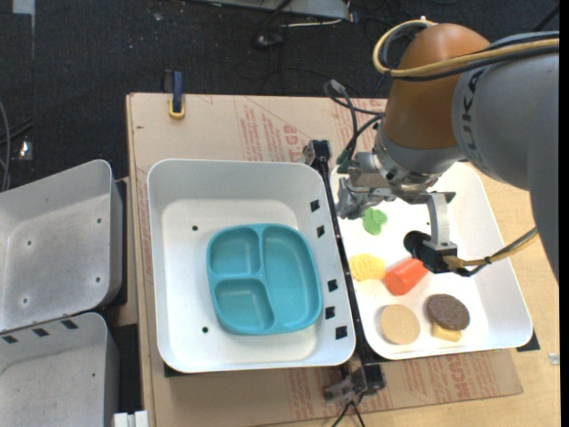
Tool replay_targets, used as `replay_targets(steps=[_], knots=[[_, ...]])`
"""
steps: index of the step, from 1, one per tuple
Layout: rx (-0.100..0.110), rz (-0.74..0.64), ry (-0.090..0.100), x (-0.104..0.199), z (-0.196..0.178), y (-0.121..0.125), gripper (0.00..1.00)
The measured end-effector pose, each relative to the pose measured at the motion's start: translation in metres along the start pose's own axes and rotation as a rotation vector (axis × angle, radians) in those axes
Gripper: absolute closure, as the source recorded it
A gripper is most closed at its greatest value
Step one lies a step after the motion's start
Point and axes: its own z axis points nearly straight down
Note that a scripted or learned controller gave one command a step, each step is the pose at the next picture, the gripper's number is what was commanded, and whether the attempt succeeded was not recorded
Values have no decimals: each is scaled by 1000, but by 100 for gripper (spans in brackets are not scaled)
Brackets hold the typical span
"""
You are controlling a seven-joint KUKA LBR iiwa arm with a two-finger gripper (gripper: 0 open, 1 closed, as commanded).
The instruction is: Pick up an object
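Grey arm's gripper (pixel 384 201): above small green plastic piece (pixel 374 221), right white bin (pixel 498 238).
Finger state: cannot tell.

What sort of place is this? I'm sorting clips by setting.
Likely a robotics lab: a grey arm over two white bins, toy food such as a cookie, and loose cables on the dark floor.

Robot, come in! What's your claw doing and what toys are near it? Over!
End effector low in right bin. Green piece just beneath, yellow and orange pieces close. Nothing visibly held.
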Motion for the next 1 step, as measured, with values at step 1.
replay_targets(steps=[1], knots=[[1, 2, -1, 40, -1, -13, 100]])
